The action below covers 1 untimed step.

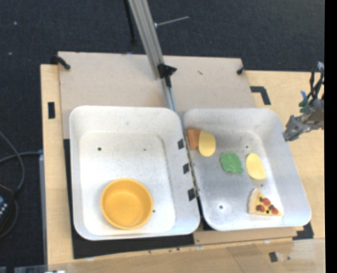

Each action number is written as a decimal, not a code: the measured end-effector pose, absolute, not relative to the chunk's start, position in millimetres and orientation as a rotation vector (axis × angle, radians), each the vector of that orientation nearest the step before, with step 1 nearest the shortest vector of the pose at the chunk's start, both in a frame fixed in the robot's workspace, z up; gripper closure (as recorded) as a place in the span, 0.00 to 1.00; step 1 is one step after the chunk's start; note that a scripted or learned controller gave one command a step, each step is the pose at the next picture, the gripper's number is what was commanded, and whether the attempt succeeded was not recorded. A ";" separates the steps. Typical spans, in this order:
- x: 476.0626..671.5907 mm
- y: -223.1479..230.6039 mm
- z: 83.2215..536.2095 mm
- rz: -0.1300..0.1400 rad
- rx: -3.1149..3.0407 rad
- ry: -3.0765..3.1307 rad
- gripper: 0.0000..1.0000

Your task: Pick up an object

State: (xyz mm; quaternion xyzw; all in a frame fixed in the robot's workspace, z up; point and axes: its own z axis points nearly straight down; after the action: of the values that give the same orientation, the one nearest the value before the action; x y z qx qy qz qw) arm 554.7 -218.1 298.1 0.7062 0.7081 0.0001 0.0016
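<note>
- Camera view: the hand (305, 121) is hanging at the right edge, just beyond the right bin's (291, 158) upper right rim, carrying nothing that can be seen; whether it is spread or pressed together I cannot tell.
- The candidates for picking are lying in the right bin: a yellow piece (206, 143) touching a brown piece (192, 137) against the left wall, a green piece (231, 162) mid-bin, a second yellow piece (255, 166) just beside it, and a pizza slice (263, 204) near the front rim.
- Likely trouble: these pieces are looking flat and low, so the hand may be closing on air or skidding one aside; the green and yellow neighbours are sitting close enough that reaching for one could nudge the other.
- The pair against the wall is looking hardest, the wall crowding any descent.
- The left bin (89, 129) is holding a yellow bowl (127, 203), well apart from the hand.
- A metal rail (146, 24) is slanting across the desk (52, 95) towards the gap between the bins, clear of the right bin's contents.
</note>
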 end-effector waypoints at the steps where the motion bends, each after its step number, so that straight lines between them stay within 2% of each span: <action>1: 541.7 -176.3 292.6 0.000 2.215 2.225 1.00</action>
State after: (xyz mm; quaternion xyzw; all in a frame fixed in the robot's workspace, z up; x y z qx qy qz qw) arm 541.7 -176.3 292.6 0.7054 0.7088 0.0002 0.0010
